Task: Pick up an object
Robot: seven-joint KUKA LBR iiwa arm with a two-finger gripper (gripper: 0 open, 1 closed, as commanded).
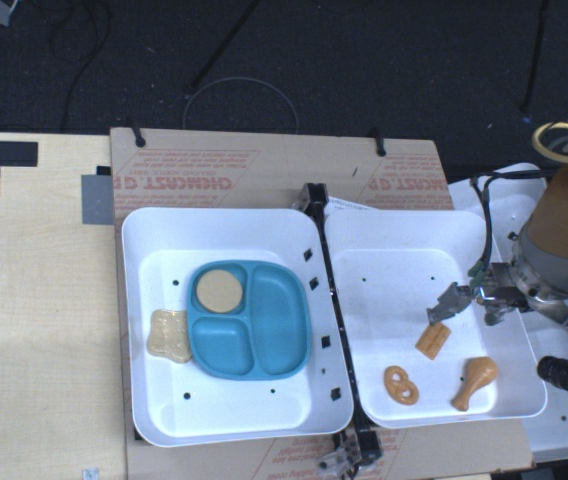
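Gripper (pixel 451 306) hovers in right bin (pixel 404 258), just above orange block (pixel 432 341), finger state cannot be told (too small/blurred); descend straight, centre fingers across block's short side, clear of pretzel (pixel 400 385) and drumstick (pixel 475 381).

Arm (pixel 554 230) enters from right, wrist low, gripper (pixel 451 305) angled down-left; jaw state unclear.

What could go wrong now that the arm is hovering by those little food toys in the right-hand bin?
The gripper sits just above the small orange block, near one end of it, so closing there might tip or nudge the block away rather than catch it. The pretzel and drumstick lie close by, so a sliding block could knock into them.
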